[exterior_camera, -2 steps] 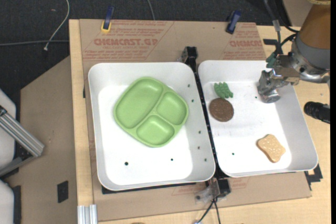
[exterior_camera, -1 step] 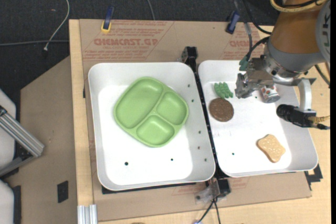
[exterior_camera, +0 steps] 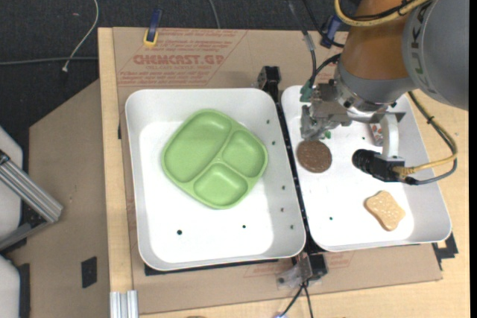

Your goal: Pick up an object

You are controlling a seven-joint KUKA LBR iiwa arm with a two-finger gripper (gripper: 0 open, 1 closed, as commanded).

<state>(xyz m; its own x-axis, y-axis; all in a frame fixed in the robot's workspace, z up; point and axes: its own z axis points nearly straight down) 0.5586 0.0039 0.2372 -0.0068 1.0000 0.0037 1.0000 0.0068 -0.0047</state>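
Observation:
A round brown cookie (exterior_camera: 314, 157) lies flat near the left wall of the right bin (exterior_camera: 328, 231). My gripper (exterior_camera: 317, 127) hangs just behind and above it, at the cookie's far edge, with the grey and orange wrist rising behind. A tan, toast-like piece (exterior_camera: 385, 210) lies towards the bin's front right. A small red and white item (exterior_camera: 375, 132) is partly hidden under the arm at the back right.
A green divided plate (exterior_camera: 215, 157) lies in the left bin (exterior_camera: 149, 234). A black connector with a yellow cable (exterior_camera: 375, 164) sits over the right bin beside the cookie. Cardboard lies under both bins.

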